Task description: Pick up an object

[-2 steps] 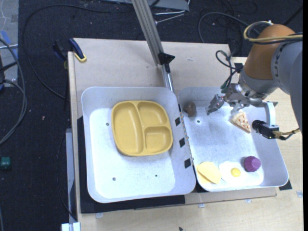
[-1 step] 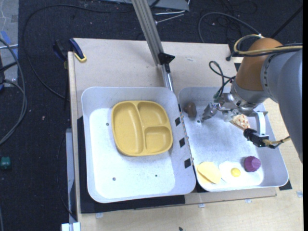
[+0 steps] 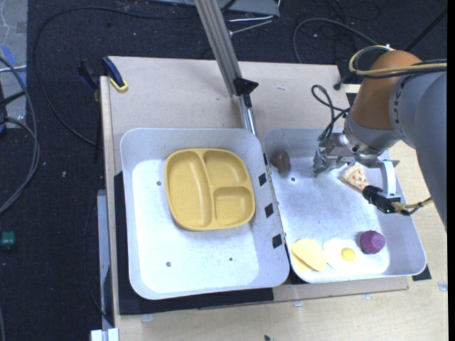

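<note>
Small brown rounded object (image 3: 281, 161) lies at the right white bin's (image 3: 323, 206) upper-left corner, just beside the grey metal pincer (image 3: 321, 163), whose grip I cannot tell; both sit well apart from the purple lump (image 3: 372, 242).

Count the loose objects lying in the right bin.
5: a brown lump near the far left corner, a pale wedge beside the gripper, then yellow piece, fried egg, purple piece along the near edge. The arm may hide more.
</note>
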Robot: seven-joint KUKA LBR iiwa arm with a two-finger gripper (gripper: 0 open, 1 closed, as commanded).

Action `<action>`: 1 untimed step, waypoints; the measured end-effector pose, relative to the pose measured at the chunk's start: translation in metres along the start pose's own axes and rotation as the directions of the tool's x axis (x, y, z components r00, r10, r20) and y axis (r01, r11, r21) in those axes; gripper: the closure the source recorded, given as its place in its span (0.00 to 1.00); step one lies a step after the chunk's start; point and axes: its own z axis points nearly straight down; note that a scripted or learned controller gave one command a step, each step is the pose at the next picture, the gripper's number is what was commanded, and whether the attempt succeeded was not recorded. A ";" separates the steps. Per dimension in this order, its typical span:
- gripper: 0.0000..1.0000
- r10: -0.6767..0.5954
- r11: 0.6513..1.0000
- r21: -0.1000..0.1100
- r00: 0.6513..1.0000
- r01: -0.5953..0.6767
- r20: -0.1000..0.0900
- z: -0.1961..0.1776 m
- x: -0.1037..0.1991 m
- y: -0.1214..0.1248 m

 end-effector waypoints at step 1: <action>1.00 0.001 1.000 -0.005 1.000 -0.001 0.001 -0.062 -0.007 0.003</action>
